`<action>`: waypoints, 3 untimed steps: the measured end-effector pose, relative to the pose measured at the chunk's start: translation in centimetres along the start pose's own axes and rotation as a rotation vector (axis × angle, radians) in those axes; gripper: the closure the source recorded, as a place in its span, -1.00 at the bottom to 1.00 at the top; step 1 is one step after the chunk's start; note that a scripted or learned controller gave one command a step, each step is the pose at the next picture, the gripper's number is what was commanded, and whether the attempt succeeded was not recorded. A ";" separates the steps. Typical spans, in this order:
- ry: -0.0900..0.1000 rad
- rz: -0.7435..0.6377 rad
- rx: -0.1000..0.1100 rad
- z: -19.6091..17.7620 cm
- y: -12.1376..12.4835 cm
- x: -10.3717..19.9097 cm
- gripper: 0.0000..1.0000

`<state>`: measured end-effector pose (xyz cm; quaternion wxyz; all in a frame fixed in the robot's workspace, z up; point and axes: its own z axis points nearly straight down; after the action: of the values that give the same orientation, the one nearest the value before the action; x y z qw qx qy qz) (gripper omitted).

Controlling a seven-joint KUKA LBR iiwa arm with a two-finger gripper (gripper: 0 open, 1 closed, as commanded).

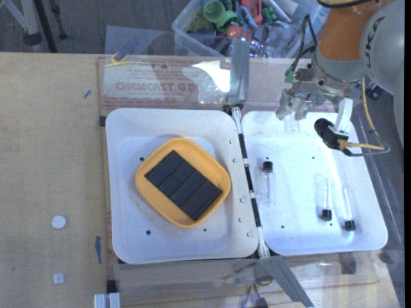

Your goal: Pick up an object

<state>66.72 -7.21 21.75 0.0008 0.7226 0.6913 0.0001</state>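
Here, three clear vials (266, 179), black caps, lying in right bin (366, 236).

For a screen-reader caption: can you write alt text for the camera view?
A grey and orange robot arm's gripper hangs over the far edge of the right bin, which holds three clear tubes with black caps. The left bin holds a yellow tray with dark slats.
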 end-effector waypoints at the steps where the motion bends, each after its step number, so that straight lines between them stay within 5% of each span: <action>1: 0.000 0.067 -0.002 -0.8 -0.1 2.1 1.00; 2: 0.000 0.123 -0.002 -1.6 -0.3 6.5 1.00; 3: 0.000 0.282 0.005 -0.2 -0.4 6.0 1.00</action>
<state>66.63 -1.21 21.91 -0.0010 0.8125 0.5830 -0.0016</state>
